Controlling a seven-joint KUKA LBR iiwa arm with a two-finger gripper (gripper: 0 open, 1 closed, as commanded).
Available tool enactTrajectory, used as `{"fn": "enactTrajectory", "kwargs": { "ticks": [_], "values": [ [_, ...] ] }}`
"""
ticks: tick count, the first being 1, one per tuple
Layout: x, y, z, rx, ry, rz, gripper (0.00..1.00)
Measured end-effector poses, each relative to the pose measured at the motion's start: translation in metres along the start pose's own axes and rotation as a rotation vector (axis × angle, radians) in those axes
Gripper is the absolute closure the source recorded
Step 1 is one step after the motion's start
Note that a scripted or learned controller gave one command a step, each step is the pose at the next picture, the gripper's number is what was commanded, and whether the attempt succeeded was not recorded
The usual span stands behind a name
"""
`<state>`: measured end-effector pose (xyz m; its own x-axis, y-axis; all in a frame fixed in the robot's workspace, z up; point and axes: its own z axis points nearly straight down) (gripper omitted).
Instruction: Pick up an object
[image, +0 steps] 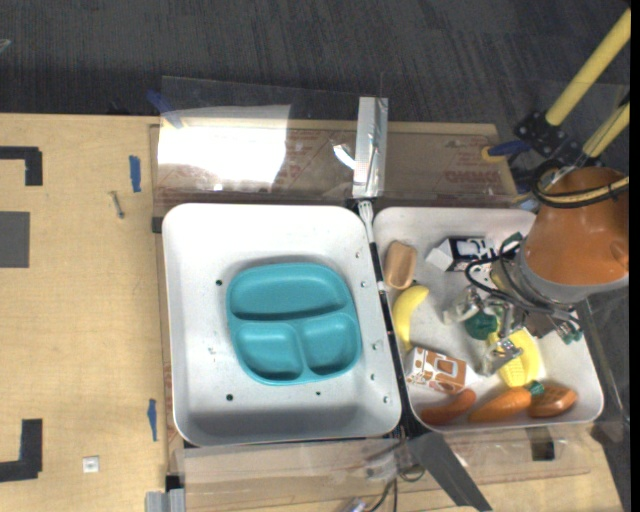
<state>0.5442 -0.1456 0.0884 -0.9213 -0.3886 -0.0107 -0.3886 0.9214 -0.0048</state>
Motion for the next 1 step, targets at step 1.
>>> {"fn": "enactTrajectory", "kwargs": {
  "ticks": [1],
  "values": [
    [-0.0013, -0.0004, -0.0115, 0.002, -0.004, 0.002, 1.00]
  ]
}}
